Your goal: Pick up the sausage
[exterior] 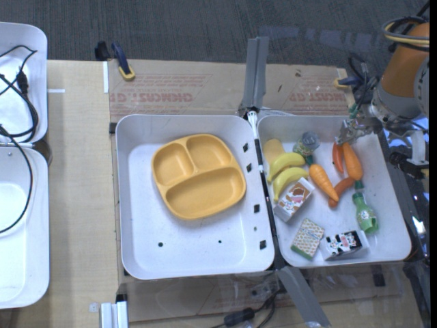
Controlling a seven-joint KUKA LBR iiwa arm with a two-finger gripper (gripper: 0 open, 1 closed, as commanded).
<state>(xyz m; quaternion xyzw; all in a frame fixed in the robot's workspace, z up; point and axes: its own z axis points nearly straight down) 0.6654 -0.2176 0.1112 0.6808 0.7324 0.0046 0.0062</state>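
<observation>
At the upper right of the frame we see the grey arm with its orange band (404, 67) cut off by the picture's edge, and below it the small metal gripper (354, 130) hangs over the top of the right white plastic bin (399, 203); its tips blur into the clutter beneath, so we cannot tell how the jaws stand. Just below them lies the task's thing, a slim, smooth red-orange sausage (337, 158), touching a fatter orange carrot-like piece (353, 161) on its right; where one ends and the other begins is hard to make out. Lower left of these we find a tapered orange carrot (322, 181), two glossy yellow bananas (289, 170), a small printed carton with a red-and-white front (294, 199), a tan speckled cracker-like square (308, 238), a black-and-white carton (342, 244) and a green plastic bottle (365, 214). A greyish round thing (308, 142) near the bananas is too small for us to name. Left of centre, the other white bin (136, 238) holds a matte yellow three-part plate (198, 175).
</observation>
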